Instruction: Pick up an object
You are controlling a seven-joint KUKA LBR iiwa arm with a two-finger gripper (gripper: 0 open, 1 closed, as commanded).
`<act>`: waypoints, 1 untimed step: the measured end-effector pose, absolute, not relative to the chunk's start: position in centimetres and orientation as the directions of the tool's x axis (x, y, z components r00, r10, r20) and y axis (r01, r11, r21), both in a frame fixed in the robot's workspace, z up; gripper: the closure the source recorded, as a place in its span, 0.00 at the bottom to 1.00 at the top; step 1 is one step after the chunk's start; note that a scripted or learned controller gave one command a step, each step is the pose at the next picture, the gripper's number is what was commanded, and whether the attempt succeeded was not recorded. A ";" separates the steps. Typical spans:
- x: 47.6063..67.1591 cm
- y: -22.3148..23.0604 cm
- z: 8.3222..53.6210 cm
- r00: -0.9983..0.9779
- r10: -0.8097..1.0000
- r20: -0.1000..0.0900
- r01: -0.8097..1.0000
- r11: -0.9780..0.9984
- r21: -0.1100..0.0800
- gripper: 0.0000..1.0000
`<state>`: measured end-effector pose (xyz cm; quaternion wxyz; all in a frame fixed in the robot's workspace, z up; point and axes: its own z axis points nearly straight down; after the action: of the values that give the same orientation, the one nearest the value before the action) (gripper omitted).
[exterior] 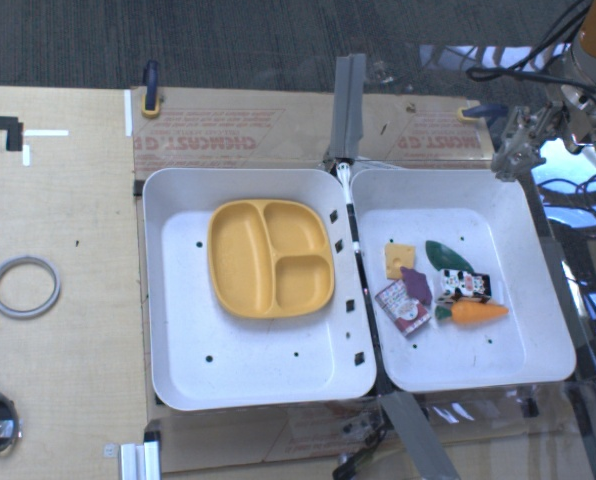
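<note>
Six small items clustered in right bin point(538, 348), centre-right of frame; none picked yet.
Gripper point(513, 153) sits at upper right, above the bin's far corner, holding nothing; claw state: cannot tell. Approach step, I judge. Next: travel down-left over the carrot point(476, 313) or cheese point(399, 259), then descend.

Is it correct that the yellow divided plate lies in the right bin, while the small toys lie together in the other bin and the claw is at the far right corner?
Not quite. The camera view shows the yellow divided plate in the left bin; the small toys lie in the right bin. The claw is indeed near the far right corner.
</note>
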<state>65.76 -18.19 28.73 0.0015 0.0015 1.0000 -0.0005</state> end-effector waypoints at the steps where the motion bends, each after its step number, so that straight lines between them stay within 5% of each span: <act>1: 62.1 -22.2 19.0 -1.000 -0.030 -0.003 -0.030 1.000 -0.001 0.00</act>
<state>62.09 -22.24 19.04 0.0015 -0.0149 0.9999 -0.0003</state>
